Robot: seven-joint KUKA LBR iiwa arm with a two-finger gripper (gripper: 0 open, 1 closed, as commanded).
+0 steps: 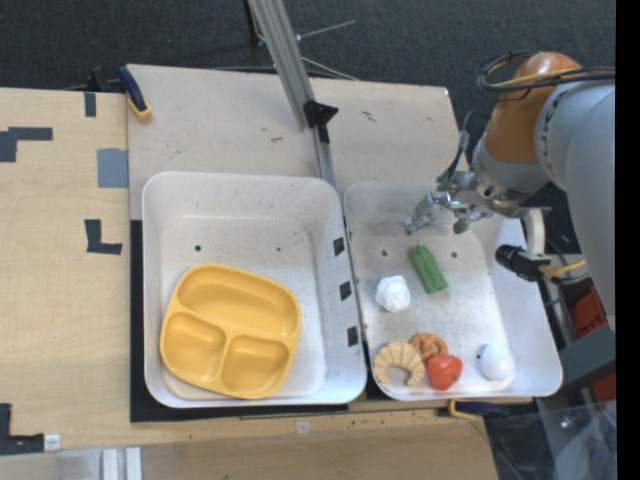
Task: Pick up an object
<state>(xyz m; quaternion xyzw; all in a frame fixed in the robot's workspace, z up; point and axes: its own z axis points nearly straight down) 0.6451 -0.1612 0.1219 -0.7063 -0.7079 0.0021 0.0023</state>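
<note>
Two metal fingers of the gripper point(437, 219) stand apart with nothing between them, above the far part of the right bin point(520, 368). Just near of them lies a green object point(428, 268) (tilted, on the bin floor), and a white crumpled item point(393, 292) sits at its near left. Along the near edge are a croissant point(400, 361), a red piece point(444, 370) and a white ball point(493, 362). A yellow divided tray point(231, 329) rests in the left bin point(240, 208).
</note>
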